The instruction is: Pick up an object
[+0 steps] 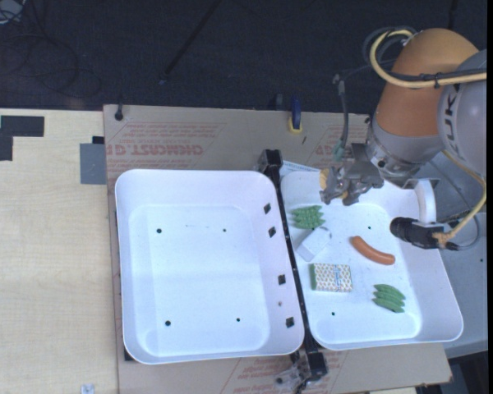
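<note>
1. Cardboard-topped bench, 2 white bins; right bin [444,318] holds the objects.
2. Gripper [347,189] hovers upper right, grip state unreadable, nothing visibly held.
3. Sausage [371,250], centre-right: likely light, smooth, slippery; grasp across its middle.

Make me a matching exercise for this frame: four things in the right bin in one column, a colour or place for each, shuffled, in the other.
Things:
1. sausage
2. sponge
3. upper pea pods
4. lower pea pods

Descriptions:
A. green, near the divider between the bins, just below the gripper
B. orange-red, lying slantwise right of the bin's middle
C. green, towards the right bin's near right corner
D. flat speckled square with a green edge, below the small white block

Pairs: 1-B, 2-D, 3-A, 4-C
</note>
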{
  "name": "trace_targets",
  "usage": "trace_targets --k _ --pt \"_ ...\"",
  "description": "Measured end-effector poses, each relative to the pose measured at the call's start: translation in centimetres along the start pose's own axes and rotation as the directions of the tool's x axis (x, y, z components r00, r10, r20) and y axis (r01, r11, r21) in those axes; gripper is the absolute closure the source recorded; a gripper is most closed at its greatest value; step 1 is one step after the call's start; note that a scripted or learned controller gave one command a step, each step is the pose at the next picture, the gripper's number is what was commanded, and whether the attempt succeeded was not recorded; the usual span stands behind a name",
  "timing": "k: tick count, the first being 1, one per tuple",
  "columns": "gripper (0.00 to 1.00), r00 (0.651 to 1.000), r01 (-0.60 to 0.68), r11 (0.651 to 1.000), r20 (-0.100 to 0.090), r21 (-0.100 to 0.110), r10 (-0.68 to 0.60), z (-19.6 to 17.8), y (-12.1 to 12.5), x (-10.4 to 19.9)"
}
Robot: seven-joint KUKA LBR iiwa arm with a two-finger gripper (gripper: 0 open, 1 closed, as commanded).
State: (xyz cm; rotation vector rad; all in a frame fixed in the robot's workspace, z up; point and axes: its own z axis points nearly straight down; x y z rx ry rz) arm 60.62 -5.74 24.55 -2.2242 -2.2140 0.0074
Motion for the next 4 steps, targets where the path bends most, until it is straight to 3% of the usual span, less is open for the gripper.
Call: trace_targets --k 1,2,3,4 --pt "1.00 1.000 0.008 1.000 -0.002 -0.007 -0.009 -4.1 0.6 4.5" --pt "1.00 1.000 0.005 1.000 -0.001 -0.001 -0.005 -3.9 -1.8 8.0" --pt "1.00 1.000 0.005 1.000 -0.001 0.001 -0.005 2.9 -3.3 11.8" --pt "1.00 1.000 0.004 1.000 -0.001 0.001 -0.004 -1.3 -8.2 8.5"
